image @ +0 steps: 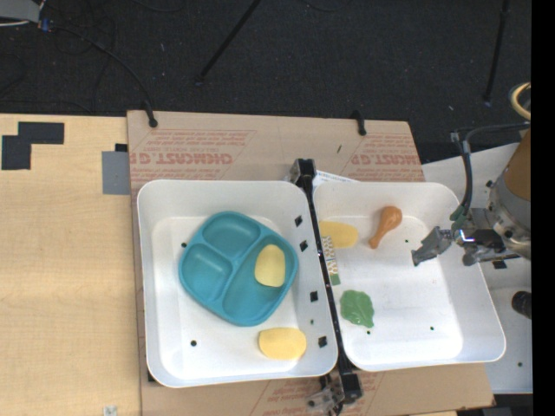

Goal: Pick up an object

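The right bin [473, 336] holds an orange drumstick-shaped toy [386, 224] near its back, a pale yellow piece [340, 234] by the divider and a green leafy piece [356, 308] toward the front. My gripper [444, 245] hovers over the right side of this bin, a short way right of the drumstick toy, and nothing shows in its grasp. In the left bin [160, 336] a teal divided plate [221, 271] carries a yellow piece [270, 266]. Another yellow piece [282, 343] lies in front of the plate.
A black divider [317, 267] runs between the two bins. Both bins rest on a cardboard sheet [260, 150] on the wooden bench [61, 284]. The arm's wrist and cables [507, 206] stand over the right bin's right rim.
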{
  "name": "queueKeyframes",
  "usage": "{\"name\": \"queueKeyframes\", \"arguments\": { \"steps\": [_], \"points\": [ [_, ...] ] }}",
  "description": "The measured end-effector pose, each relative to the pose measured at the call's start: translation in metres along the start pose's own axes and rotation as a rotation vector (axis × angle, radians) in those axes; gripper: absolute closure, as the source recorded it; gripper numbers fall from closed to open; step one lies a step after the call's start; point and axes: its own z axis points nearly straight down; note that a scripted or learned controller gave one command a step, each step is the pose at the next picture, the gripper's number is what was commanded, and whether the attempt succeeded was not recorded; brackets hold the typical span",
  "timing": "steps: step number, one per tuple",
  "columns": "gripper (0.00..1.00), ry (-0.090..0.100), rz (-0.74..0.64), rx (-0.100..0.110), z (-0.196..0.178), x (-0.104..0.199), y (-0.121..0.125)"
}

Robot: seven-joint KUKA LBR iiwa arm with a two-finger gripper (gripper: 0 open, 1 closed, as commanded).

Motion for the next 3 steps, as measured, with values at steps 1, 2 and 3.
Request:
{"name": "queueKeyframes", "arguments": {
  "steps": [1, 2, 3],
  "points": [
    [0.00, 0.003, 0.000, 0.007, 0.046, 0.007, 0.002],
    [0.00, 0.003, 0.000, 0.007, 0.090, 0.006, 0.003],
    [0.00, 0.003, 0.000, 0.008, 0.154, 0.008, -0.002]
  ]
}}
